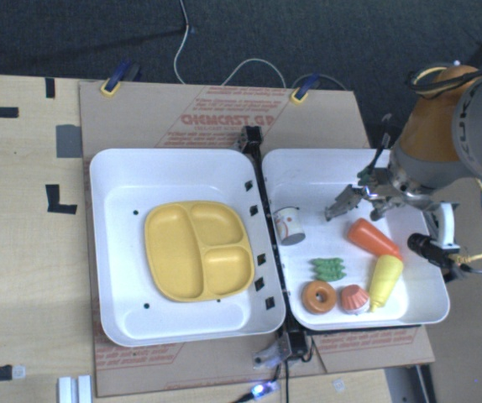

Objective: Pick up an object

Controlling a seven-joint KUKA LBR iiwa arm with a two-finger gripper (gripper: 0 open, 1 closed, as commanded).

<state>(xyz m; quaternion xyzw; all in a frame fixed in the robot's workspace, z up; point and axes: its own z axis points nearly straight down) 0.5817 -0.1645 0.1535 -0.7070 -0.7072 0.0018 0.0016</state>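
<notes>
Six small objects lie in the right bin (308, 168); one yellow tray (197, 249) left; gripper (350, 201) open, empty.

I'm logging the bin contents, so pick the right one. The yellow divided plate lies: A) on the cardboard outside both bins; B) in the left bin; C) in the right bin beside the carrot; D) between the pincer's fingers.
B: the yellow divided plate lies flat on the floor of the left bin, while the carrot and the other toy foods lie in the right bin, where the pincer hovers.
</notes>
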